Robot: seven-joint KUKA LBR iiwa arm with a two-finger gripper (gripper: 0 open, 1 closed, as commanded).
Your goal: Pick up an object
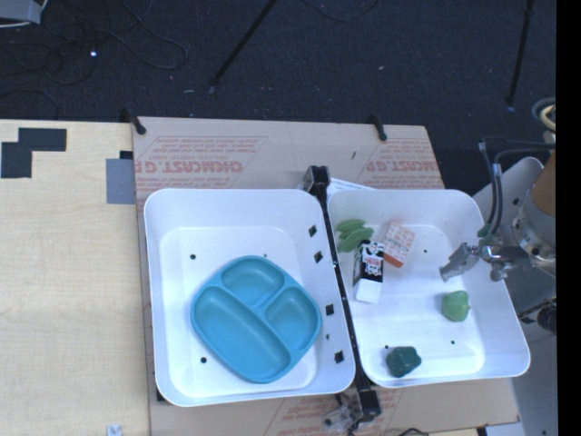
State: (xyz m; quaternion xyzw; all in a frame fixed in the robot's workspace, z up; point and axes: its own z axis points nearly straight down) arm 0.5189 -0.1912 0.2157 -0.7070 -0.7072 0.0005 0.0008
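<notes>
Nearest to the camera, at the bottom of the right shallow white plastic bin (508, 352), lies a dark green rounded lump (403, 361), close to the front wall. A little farther, toward the right side of this bin, sits a light green soft-looking ball (456, 305). In the left white bin (163, 243) rests a blue plastic plate with three compartments (256, 318) – it is turned at a slant and takes most of the floor.

Farther in the right bin, near the black divider between the bins, stands a small white carton with a black-and-white print (370, 272). Just beside it, on its right, lies a white packet with a red-orange pattern (396, 242), and on its left a pale green leafy object (351, 233) (its exact shape is not clear).

The metal two-finger gripper (459, 263) reaches in from the right, above the right part of this bin and just above the light green ball, apart from it. Whether the gripper is open or closed I cannot tell; nothing is seen in it.

Under both bins lies a brown cardboard sheet with red print (227, 157), and on the left a light wooden table (64, 280).
</notes>
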